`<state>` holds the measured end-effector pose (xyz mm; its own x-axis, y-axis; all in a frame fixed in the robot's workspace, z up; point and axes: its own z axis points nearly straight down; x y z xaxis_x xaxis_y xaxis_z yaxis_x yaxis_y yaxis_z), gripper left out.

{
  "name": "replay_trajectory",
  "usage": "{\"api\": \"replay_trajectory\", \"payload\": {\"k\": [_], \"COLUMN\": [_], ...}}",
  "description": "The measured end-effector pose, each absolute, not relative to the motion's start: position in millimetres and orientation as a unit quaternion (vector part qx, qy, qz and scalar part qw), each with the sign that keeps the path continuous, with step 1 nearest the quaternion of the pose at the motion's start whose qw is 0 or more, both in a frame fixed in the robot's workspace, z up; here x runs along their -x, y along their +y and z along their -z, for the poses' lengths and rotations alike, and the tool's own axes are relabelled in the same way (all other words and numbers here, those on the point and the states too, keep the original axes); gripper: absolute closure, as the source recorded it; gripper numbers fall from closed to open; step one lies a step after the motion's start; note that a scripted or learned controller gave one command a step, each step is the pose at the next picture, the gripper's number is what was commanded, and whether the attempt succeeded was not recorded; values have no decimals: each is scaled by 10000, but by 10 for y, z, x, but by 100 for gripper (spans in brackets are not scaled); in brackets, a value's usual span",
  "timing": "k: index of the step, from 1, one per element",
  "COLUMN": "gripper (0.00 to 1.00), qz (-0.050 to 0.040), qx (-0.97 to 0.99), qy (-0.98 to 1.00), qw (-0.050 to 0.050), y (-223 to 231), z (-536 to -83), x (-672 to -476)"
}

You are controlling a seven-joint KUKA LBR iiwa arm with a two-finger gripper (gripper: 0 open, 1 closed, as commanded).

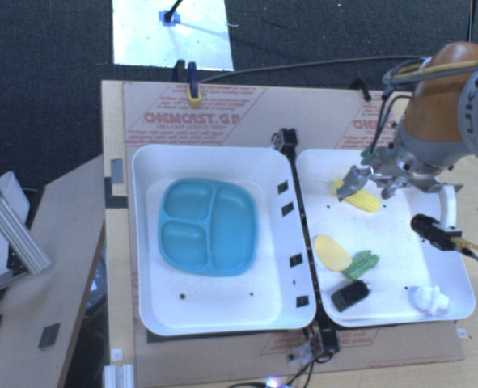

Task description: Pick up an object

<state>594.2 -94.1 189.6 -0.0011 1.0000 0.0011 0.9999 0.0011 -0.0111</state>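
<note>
My gripper (370, 186) hangs over the back of the right bin (457, 253), its two fingers spread apart and open. A yellow ribbed piece shaped like a corn cob (363, 202) lies on the bin floor just below and between the fingertips, not lifted. Further forward in the same bin lie a flat pale-yellow oval (332, 252), a small green item (361, 263), a black block (350, 295) and a white lump (429, 299) at the front right corner.
The left bin (145, 217) holds a blue divided plate (208, 225). A black divider with clips (297, 217) runs between the bins. Cables (303, 65) arc over the back of the bench, and a black fitting (433, 231) on the arm overhangs the right bin.
</note>
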Motion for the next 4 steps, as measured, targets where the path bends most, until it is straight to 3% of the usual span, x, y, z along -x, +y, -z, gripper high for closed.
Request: {"api": "replay_trajectory", "payload": {"k": [1, 4], "gripper": [0, 0], "qz": [5, -3], "qx": [7059, 7069], "qy": [-7083, -7073], "qw": [-4, 3], "y": [-939, -1014], "z": [-1965, -832], "x": [-5972, -6000]}}
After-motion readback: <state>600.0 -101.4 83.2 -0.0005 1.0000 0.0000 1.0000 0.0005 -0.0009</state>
